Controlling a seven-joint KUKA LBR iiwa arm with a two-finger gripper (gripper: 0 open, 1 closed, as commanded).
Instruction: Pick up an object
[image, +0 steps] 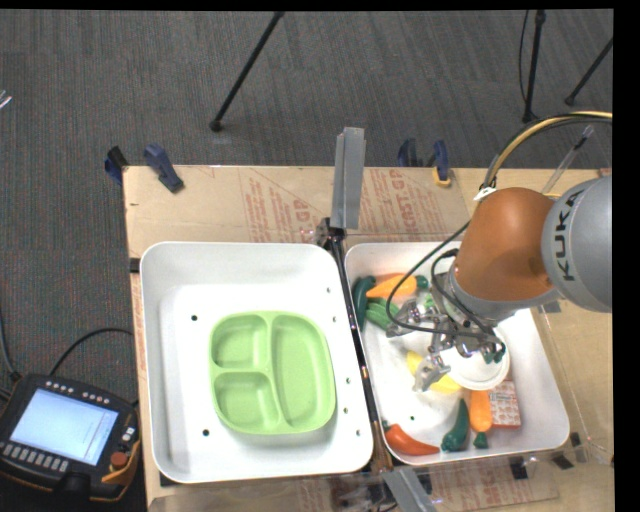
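Nearest the camera, at the lower left, a handheld control pendant (65, 432) with a lit screen sits on the dark floor beside the surface (250, 200), which is topped with a cardboard-coloured sheet. Two shallow white bins stand on it side by side. Lying flat in the middle of the left bin (170, 300) is a light green divided plate (272, 372) with three compartments.

Crowded into the right bin (545, 370) are small toy foods. Along its near edge lie a red-orange pepper (410, 439), a dark green piece (458, 428) just beside it, an orange carrot-shaped piece (481, 409) and a small printed box (505, 405) touching that carrot. Toward the far left corner of this bin are more green pieces (365, 298) and an orange one (388, 286). A white round object (482, 372) and a yellow piece (440, 381) sit near the bin's middle.

Reaching in from the right, the grey arm (590, 245) with its orange band (508, 248) hangs over the right bin. Its pincer (432, 372) is low above the yellow piece and right next to the white round object. Cables and the wrist clutter that spot, so I cannot tell whether the pincer is spread or pressed together, and nothing can be made out between its tips.

Blue clamps (160, 165) grip the far edge of the surface.
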